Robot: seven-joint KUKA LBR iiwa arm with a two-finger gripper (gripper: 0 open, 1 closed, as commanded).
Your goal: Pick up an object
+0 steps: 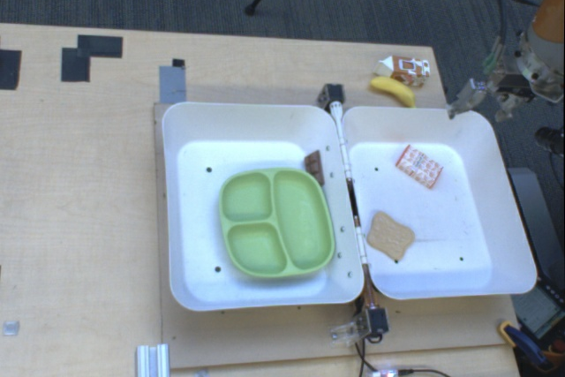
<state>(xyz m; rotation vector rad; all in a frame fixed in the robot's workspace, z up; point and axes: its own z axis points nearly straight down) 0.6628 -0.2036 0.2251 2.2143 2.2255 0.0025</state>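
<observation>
The right bin [477, 190] holds a red-and-white patterned packet [418, 165] towards its back and a tan cracker-like slab [389, 235] near its front left. In the left bin [190, 190] lies a green divided plate [276, 223], and a small brown piece [313, 162] sits just behind it by the divider. My gripper [484, 104] hangs above the back right corner of the right bin, up and to the right of the packet. Its fingers are spread open and hold nothing.
A yellow banana [393, 90] and a small orange-and-white carton [408, 67] lie on the bench behind the right bin. A black clamp [332, 94] sits at the back of the ridge between the bins. Cables run at the front edge.
</observation>
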